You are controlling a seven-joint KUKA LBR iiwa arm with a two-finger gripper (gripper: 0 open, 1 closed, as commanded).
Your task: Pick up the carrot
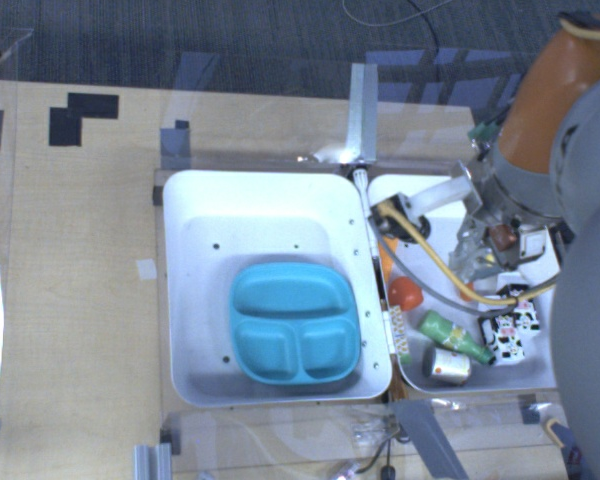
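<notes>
A thin orange shape (380, 268) lies against the left wall of the right bin (420, 376), partly hidden by the divider; it looks like the carrot. The gripper (477, 253) hangs low over the middle of the right bin, to the right of the orange shape and apart from it. It is wrapped in clear plastic and a yellow cable (430, 248), which blur its tip. Nothing shows in its grasp.
In the right bin lie a red tomato-like ball (405, 293), a green bottle (454, 334), a silver can (447, 365) and a black-and-white patterned item (510, 333). The left bin (190, 268) holds a blue divided plate (295, 320). The grey-and-orange arm (560, 98) covers the right bin's far right.
</notes>
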